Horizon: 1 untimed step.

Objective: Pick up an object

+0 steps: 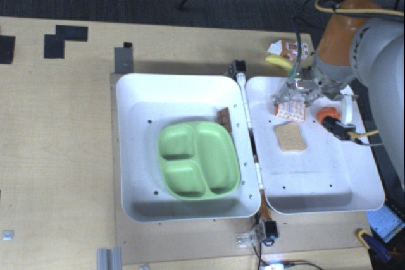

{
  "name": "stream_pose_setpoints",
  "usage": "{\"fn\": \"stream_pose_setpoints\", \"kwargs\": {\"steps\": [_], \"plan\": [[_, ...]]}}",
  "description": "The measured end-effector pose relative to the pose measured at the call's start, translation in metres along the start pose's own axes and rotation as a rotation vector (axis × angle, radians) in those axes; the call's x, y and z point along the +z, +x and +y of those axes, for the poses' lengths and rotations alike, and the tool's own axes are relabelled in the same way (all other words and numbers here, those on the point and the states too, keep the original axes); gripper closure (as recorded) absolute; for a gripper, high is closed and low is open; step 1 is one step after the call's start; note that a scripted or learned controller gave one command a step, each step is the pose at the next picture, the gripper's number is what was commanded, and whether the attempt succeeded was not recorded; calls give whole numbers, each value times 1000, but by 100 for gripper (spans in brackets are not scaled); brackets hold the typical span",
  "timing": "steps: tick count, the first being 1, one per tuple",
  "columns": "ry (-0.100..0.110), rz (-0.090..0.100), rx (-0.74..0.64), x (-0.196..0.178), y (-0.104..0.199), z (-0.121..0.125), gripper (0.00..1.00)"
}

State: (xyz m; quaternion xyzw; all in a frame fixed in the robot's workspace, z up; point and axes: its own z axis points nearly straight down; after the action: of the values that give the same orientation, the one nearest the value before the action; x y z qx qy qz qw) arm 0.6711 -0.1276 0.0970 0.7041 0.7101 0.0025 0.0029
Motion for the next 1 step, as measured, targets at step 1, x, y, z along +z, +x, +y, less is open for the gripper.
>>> {"fn": "stream_pose_setpoints", "kwargs": {"steps": [1], "plan": [[2,3,2,-90,105,1,100]]}}
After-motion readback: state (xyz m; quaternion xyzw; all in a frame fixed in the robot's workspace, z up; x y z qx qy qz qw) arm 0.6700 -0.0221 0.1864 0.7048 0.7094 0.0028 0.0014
